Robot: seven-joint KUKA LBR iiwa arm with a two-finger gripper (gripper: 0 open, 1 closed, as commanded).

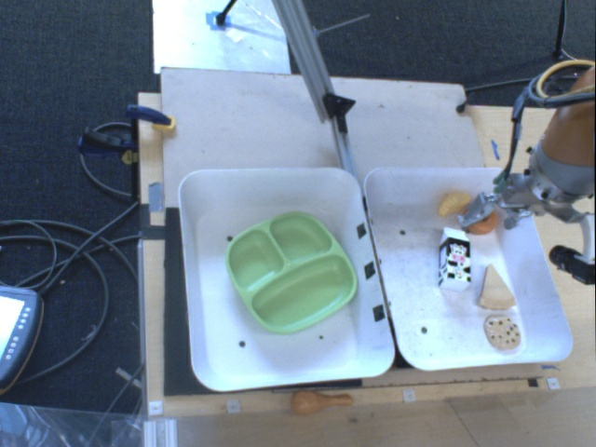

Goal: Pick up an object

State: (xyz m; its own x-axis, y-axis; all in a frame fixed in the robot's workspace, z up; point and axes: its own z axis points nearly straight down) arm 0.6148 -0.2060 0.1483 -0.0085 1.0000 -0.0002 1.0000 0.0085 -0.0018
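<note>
The left bin (200,343) held a green divided plate (291,270). In the right bin (549,338), the gripper (491,210) hung over an orange-brown item (482,223) near the far wall; finger state could not be told. Nearby lay a cow-print carton (454,261), a wedge (495,290), a bun (454,202) and a cookie (503,331).

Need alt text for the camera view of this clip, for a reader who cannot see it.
The grey arm's tool is low in the right bin, over an orange food item near a yellowish piece. The same bin holds a cow-print milk carton, a cheese wedge and a cookie; the left bin holds a green divided plate.
</note>
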